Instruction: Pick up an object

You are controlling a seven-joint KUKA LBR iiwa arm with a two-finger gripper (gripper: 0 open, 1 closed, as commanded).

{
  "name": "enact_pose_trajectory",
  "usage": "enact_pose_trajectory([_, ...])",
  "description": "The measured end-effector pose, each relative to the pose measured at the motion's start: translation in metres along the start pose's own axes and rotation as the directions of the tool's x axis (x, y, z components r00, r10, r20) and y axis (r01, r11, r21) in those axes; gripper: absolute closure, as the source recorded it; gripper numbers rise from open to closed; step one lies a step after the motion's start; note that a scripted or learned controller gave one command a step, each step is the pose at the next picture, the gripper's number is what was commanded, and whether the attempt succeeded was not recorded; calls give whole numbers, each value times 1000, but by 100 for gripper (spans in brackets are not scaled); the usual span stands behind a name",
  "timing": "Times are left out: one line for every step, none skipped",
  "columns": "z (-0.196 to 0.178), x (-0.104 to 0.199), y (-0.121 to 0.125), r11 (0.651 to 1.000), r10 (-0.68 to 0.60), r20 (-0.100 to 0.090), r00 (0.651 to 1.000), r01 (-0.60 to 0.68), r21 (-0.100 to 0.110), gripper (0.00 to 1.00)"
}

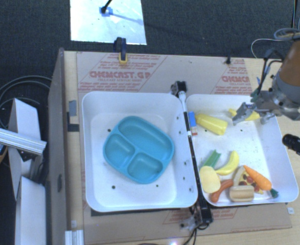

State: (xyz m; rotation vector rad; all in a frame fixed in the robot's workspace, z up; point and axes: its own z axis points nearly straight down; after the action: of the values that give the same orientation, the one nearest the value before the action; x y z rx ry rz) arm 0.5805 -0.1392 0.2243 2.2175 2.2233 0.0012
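Hovering low over the back of the right bin (pixel 287 152), the tool (pixel 252 111) sits at a small yellow piece (pixel 248 115), though whether it's spread or pinching, I can't tell. Just left lies a yellow corn-like toy (pixel 211 124): likely light, stiff, slick plastic, best taken across its narrow middle. Left bin (pixel 96 152) carries a blue divided plate (pixel 138 149).

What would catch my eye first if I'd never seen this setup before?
Probably the bright blue divided plate, lying alone in the left white bin. Next, the heap of toy food at the near end of the right bin. The robot's pincer hangs over that bin's far end, beside a yellow piece.
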Motion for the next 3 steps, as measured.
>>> enact_pose_trajectory([101, 40, 30, 1000, -6, -3, 1000, 6, 6, 0])
enact_pose_trajectory([140, 46, 58, 1000, -4, 2, 1000, 4, -3, 0])
enact_pose_trajectory([127, 44, 57, 1000, -2, 3, 1000, 2, 3, 100])
